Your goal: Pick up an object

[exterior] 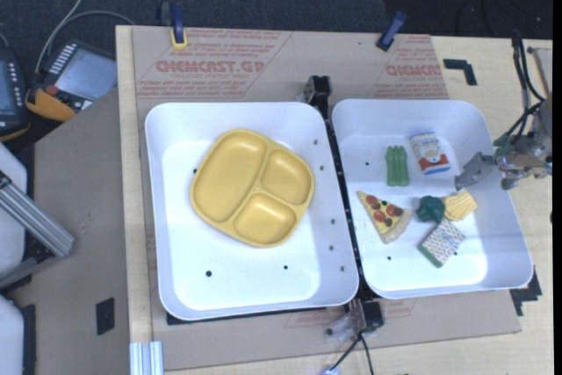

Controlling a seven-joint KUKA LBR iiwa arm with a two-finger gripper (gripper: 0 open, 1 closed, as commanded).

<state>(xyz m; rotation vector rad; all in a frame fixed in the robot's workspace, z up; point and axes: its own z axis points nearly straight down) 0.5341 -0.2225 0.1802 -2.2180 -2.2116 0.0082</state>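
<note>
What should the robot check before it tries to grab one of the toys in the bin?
1. Toys are in the right bin: ok. There is a pizza slice, a green bundle, a small carton, a yellow piece, a dark green piece and a patterned block.
2. Gripper is over the right bin: ok, near its right side.
3. Gripper holds nothing yet: ok, no toy shows between its fingers.
4. Fingers open enough: cannot tell.
5. Target stands apart: not ok for the yellow and dark green pieces, which touch; ok for the carton.
6. The yellow plate is out of the way: ok, it lies in the left bin.
</note>
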